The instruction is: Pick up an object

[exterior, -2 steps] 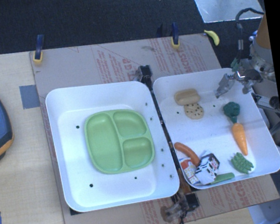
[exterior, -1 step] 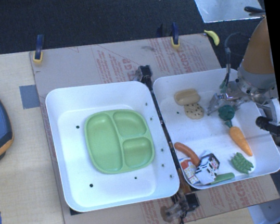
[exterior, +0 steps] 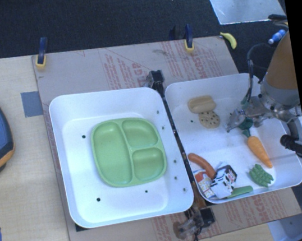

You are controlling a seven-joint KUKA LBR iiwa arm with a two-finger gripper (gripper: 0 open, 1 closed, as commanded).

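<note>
The gripper [exterior: 244, 121] hangs low in the right bin [exterior: 220, 82], just above the carrot [exterior: 259, 151], seemingly lined up for it; its grip I cannot tell.

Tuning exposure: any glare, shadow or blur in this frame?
Camera view: right bin floor nearly blown out white; soft shadow under the gripper; left bin evenly lit, green tray clear; small items by the sausage look soft.

One fixed camera looks down at a slant from above the pale wooden bench [exterior: 26, 193], taking in both shallow white plastic bins [exterior: 72, 158].
</note>
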